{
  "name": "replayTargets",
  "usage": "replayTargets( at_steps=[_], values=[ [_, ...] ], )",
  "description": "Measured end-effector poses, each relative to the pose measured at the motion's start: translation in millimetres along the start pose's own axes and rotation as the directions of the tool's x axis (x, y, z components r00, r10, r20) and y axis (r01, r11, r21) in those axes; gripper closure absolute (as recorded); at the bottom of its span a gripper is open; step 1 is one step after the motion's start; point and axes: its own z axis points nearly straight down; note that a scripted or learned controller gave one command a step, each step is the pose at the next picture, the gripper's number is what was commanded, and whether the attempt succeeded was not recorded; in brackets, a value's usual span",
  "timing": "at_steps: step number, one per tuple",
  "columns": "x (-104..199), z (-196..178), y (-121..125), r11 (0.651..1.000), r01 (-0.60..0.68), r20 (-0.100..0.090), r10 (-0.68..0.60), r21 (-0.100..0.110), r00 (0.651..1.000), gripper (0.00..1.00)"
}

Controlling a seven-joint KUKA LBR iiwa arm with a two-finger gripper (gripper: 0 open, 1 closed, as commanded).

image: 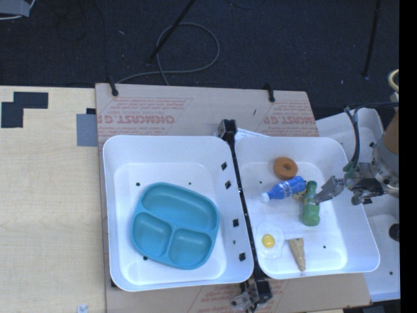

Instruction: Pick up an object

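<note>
The green bottle (310,205) stands upright just left of the gripper (333,189); whether the gripper is closed cannot be told.

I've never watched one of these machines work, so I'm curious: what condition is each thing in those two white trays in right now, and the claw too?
Blue divided plate: flat in the left bin, right way up.
Doughnut: lying flat in the right bin.
Blue bottle: on its side, capped.
Green bottle: lying down near the gripper.
Fried egg: flat, yolk up.
Ice cream cone: on its side.
Gripper: over the right bin, holding nothing visible.
</note>
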Motion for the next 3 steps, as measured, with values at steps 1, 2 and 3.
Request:
replayTargets(
  at_steps=[1,2,3],
  values=[
    [0,-6,2,1.0,0.002,0.003,-0.002,-0.012,1.0,0.0],
    [2,39,9,1.0,0.003,0.001,-0.003,-0.008,1.0,0.0],
    [8,98,17,1.0,0.002,0.0,-0.002,-0.007,1.0,0.0]
  ],
)
